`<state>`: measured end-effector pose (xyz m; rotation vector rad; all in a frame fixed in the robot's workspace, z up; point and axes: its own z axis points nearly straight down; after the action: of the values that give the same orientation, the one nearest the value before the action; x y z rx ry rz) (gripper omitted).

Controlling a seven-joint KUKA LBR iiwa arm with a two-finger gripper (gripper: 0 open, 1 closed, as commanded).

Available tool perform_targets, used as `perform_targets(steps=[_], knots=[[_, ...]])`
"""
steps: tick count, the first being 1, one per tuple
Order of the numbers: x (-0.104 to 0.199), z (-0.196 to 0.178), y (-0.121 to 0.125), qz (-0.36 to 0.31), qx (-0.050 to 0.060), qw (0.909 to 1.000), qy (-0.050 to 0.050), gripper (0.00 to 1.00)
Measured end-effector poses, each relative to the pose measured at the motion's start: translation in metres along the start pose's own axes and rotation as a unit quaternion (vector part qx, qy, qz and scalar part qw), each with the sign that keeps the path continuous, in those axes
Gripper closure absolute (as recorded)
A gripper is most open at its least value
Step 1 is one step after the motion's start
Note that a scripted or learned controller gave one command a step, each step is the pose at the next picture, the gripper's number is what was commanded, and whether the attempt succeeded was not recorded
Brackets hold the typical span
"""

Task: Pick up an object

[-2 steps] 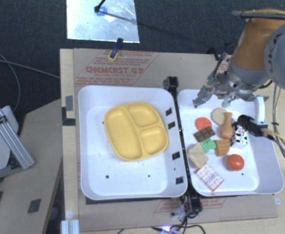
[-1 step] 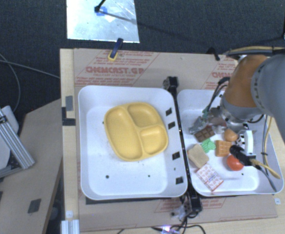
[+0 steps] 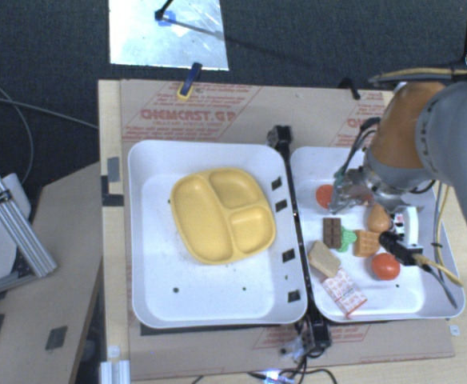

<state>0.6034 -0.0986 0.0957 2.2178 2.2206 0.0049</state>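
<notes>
Dark carpet surrounds the counter (image 3: 193, 106), whose brown printed board carries two shallow white bins side by side. At twelve o'clock, beyond the board, a pale shiny sheet (image 3: 168, 21) lies on the floor, and a thin dark rod crosses it.

Next in size, the arm (image 3: 433, 134) enters from three o'clock, its grey body and orange band covering the upper right corner of the right bin (image 3: 433, 298). The left bin (image 3: 149, 238) holds a yellow divided plate (image 3: 221, 214), tilted a little, with three compartments.

At the arm's tip the pincer (image 3: 341, 194) hangs over the upper left part of the right bin, just beside a red-orange ball (image 3: 324, 195) at its nine o'clock side. Its fingers are small, dark and blurred against cables, so I cannot tell whether they are spread or closed, nor whether they touch the ball.

Below, toward six o'clock, the small things crowd together: a brown block (image 3: 332, 232) with something green (image 3: 346, 240) partly hidden behind it, an orange piece (image 3: 366, 243), a tan wedge (image 3: 324, 259), a red tomato-like ball (image 3: 385, 267), and a red-and-white packet (image 3: 345, 291) near the bin's lower edge. A brownish rounded thing (image 3: 377, 217) sits half under the wrist, its shape hard to make out. A white part with a dark tip (image 3: 405, 232) overlaps the bin's right side.
</notes>
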Motion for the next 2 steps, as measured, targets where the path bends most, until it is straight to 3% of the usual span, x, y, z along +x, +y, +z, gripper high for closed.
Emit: perform_targets(steps=[1,2], knots=[[0.013,0.009,-0.063,0.001,-0.001,1.0,0.0,1.0],[0.092,-0.095,-0.056,-0.006,-0.004,1.0,0.002,1.0]])
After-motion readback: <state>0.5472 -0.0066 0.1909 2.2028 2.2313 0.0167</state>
